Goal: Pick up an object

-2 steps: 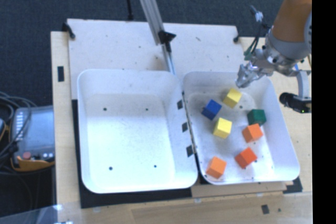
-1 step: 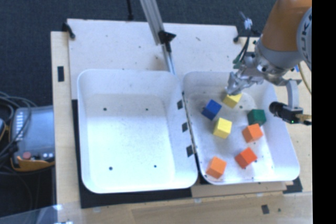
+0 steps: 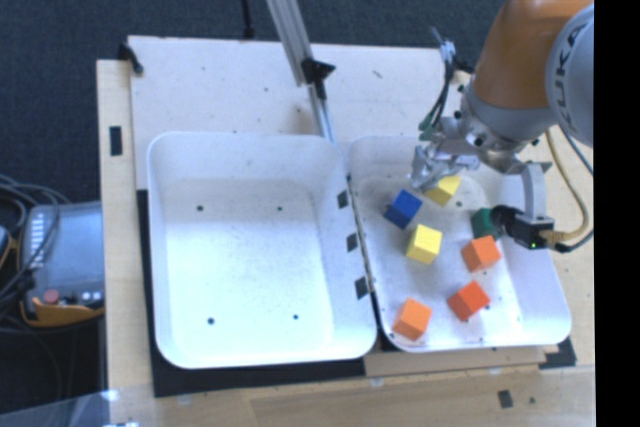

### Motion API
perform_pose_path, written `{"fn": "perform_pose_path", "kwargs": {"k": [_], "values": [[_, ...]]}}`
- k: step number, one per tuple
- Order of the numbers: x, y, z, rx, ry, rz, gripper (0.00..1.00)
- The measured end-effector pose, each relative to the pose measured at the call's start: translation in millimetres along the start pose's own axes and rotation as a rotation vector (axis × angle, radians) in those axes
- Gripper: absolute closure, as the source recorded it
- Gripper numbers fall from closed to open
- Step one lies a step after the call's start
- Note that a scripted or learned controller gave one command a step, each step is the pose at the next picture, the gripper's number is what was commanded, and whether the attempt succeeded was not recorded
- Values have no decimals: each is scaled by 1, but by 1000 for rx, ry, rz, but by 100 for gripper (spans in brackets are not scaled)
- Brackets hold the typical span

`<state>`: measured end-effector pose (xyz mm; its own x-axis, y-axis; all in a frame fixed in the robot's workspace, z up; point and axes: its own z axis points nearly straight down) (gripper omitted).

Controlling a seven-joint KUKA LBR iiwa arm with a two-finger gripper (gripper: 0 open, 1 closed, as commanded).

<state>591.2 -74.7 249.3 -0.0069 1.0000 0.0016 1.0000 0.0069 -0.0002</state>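
The right bin (image 3: pixel 545 310) holds several small blocks. A blue cube (image 3: pixel 403 208) lies near its upper left, with a yellow block (image 3: pixel 424 243) just below it. Another yellow block (image 3: pixel 443 189) sits right under my gripper (image 3: pixel 432 169), which hangs low over the bin's upper part. Orange blocks lie at the right (image 3: pixel 481 254) and at the front left (image 3: pixel 412 318), and a red-orange block (image 3: pixel 468 299) rests between them. A green block (image 3: pixel 483 218) peeks out beside the arm's black fitting. From this angle the gripper's metal parts hide how it meets the yellow block.
The left bin (image 3: pixel 165 215) stands beside the right one. A slanted aluminium post (image 3: pixel 285 10) rises behind the bins. A black cable fitting (image 3: pixel 522 225) hangs over the right bin's right side. Grey equipment (image 3: pixel 60 260) sits off the bench at left.
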Motion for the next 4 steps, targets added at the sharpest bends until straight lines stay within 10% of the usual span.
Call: {"fn": "perform_pose_path", "kwargs": {"k": [3,4], "values": [[144,-63,20,2,0,1,100],[142,-62,20,0,-1,8,0]]}}
